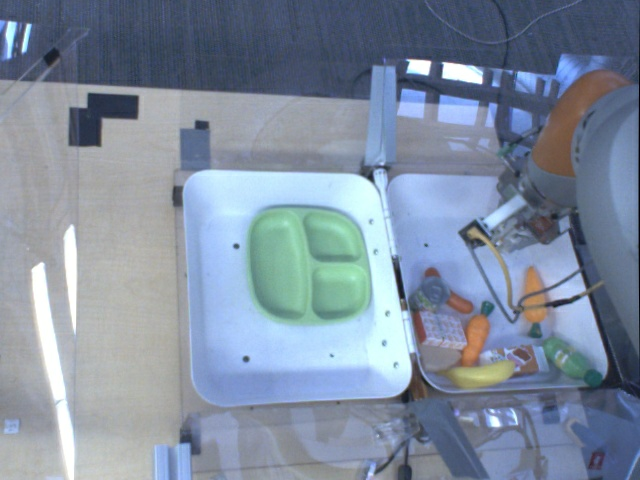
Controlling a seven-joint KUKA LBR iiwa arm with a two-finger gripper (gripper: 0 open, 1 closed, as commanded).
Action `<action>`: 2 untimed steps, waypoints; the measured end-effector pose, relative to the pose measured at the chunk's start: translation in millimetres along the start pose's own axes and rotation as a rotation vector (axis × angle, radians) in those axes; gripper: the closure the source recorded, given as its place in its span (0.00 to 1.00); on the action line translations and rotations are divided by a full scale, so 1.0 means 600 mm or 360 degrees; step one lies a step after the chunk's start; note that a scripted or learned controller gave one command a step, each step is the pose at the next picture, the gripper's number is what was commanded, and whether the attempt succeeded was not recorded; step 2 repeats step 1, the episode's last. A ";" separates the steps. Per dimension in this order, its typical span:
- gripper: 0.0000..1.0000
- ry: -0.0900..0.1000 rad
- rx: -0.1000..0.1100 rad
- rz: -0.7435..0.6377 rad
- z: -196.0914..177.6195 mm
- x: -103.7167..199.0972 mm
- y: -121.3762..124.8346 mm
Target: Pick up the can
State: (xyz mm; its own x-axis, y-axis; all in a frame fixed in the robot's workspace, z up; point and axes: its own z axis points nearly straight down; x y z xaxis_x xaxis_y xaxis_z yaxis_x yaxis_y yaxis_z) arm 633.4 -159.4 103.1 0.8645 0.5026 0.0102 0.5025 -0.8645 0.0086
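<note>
Over the right bin point(440, 200), the gripper point(480, 234) hangs near the bin's far-right side, reaching in from the right. Whether it is released or clenched cannot be told from this slant; nothing shows in its grasp. It sits well apart from the clutter, which I judge means the approach to the target is not yet made.

Toys crowd the near end of that bin, probably because they were tipped in loosely. The can point(432, 292), a small grey tin lying tilted, rests against the bin's left wall, touching a red-and-white box point(439, 326) just nearer. Its place at the wall may leave little room for a finger on that side.

Counted: one can, one box, three carrots (one point(476, 334) by the box, a small one point(459, 302) beside the can, one point(535, 291) toward the right), one banana point(481, 374), one green bottle point(570, 359).

Left of these, the second bin point(215, 368) holds one green divided plate point(307, 264), set centrally, three compartments.
</note>
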 end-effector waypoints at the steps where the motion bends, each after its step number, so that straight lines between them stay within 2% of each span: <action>1: 0.00 0.0000 0.0000 0.0000 0.000 0.000 0.000; 2: 0.00 0.0000 0.0000 0.0000 0.000 0.000 0.000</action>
